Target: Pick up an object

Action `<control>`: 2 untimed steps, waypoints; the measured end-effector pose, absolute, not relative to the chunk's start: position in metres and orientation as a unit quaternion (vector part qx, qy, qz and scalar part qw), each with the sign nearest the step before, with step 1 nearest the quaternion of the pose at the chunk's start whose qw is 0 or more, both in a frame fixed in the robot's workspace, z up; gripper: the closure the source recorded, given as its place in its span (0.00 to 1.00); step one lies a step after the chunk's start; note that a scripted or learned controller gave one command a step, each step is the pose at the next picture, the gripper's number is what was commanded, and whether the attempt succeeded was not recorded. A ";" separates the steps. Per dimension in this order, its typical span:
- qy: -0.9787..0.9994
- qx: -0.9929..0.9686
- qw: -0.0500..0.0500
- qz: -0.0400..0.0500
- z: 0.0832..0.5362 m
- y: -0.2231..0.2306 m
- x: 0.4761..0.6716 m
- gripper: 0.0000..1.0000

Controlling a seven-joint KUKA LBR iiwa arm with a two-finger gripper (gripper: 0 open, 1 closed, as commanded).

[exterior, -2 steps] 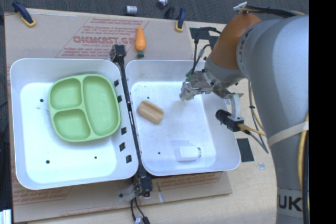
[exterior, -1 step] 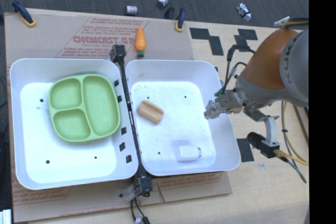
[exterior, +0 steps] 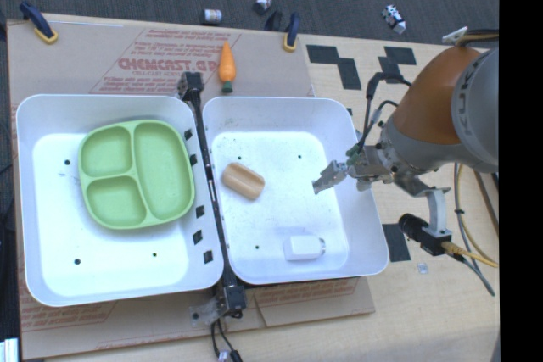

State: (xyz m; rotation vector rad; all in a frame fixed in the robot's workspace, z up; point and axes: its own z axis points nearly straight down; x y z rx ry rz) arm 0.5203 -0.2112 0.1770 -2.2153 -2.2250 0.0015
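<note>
In the camera view, two shallow white bins are seen side by side on a sheet of printed cardboard. The left bin [exterior: 34, 267] is occupied by a green divided plate [exterior: 137, 174] with three compartments, lying flat toward the bin's upper half. In the right bin [exterior: 361, 254], a tan bread-roll-shaped object [exterior: 243, 181] lies left of centre, and a small white rectangular block [exterior: 304, 247] rests near the front wall, well apart from the roll. An orange carrot-shaped toy [exterior: 226, 64] is seen outside the bins, on the cardboard just above the divide between them.

The gripper [exterior: 327, 179] is seen over the right side of the right bin, near its right wall, pointing toward the roll. Nothing is visible between its fingers; whether they are spread or pressed together cannot be told at this angle.

The task is judged to be at an early stage: no object has been lifted, and both candidates in the right bin lie untouched on the floor. An approach, a descent, a closing and a lift are all judged to remain. The roll is the nearer candidate.
</note>
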 end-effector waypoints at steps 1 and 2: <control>-0.709 -0.705 0.001 0.000 0.091 -0.208 0.627 0.00; -0.711 -0.703 0.000 0.000 0.102 -0.208 0.627 1.00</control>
